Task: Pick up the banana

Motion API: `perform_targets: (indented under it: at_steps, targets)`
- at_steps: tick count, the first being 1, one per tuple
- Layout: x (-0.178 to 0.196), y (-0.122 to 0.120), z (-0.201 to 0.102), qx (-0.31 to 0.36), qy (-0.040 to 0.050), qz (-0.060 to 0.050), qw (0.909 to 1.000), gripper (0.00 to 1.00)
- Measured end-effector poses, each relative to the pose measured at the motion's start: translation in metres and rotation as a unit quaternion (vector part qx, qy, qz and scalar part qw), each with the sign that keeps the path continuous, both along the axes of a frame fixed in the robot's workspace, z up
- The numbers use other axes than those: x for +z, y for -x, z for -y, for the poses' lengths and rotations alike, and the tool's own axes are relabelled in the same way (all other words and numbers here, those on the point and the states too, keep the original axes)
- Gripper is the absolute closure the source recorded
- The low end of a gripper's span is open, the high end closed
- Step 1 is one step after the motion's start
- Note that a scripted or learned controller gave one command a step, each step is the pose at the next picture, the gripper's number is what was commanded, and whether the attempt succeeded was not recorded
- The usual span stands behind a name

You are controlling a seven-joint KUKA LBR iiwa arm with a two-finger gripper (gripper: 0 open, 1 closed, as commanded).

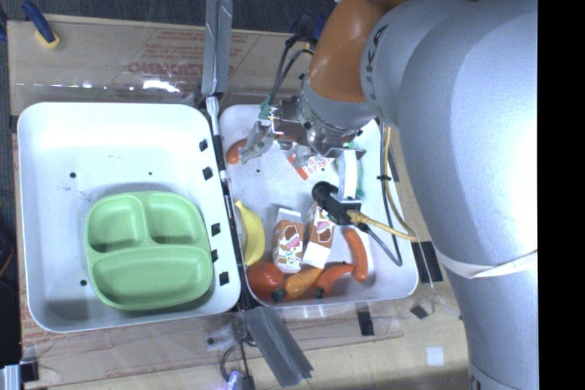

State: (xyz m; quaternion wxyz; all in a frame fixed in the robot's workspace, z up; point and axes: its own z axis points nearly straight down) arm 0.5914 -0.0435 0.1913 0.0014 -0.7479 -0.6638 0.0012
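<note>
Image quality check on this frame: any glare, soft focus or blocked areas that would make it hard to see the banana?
Camera view: the left bin rim is blown out near the top, with glare on the plastic sheet behind it; the arm looms large and soft, covering much of the right bin; the banana at that bin's left wall is evenly lit and readable; the gripper looks slightly blurred.

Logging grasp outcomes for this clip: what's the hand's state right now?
Hand: cannot be told; it hangs over the right bin's far end, away from the banana.
</note>
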Motion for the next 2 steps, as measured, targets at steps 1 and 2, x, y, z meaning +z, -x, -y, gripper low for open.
perform_targets:
  at_steps: [1,2]
  targets:
    - [0.000,0.048,-0.072,0.020,0.0002,-0.001,0.9998,0.00]
    - [-0.001,0.104,-0.036,0.030,0.0001,-0.001,0.9996,0.00]
